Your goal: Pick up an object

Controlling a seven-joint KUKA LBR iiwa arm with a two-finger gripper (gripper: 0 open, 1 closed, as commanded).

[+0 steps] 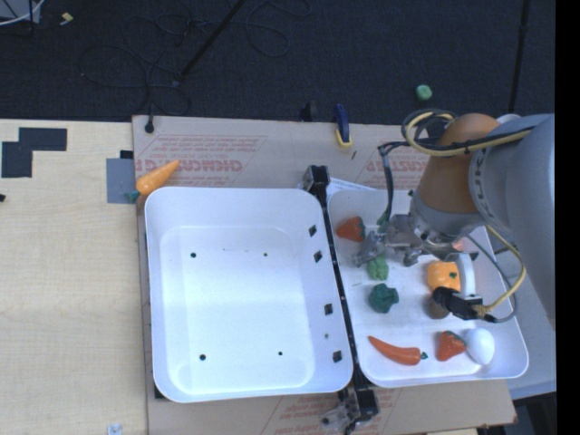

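Below jaws (385, 243), red chili (396, 351) lying lengthwise, green stem pointing right

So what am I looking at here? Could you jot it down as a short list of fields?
Arm: grey with an orange band, reaching in from the right over the right bin
Gripper: low in the right bin, beside a light green piece
Held object: cannot tell
Right bin contents: dark green piece, long red pepper, strawberry-like toy, white egg shape, orange-red piece, yellow-orange piece
Left bin: white, with small dark dots on its floor
Outside the bins: orange carrot near the left bin's far corner
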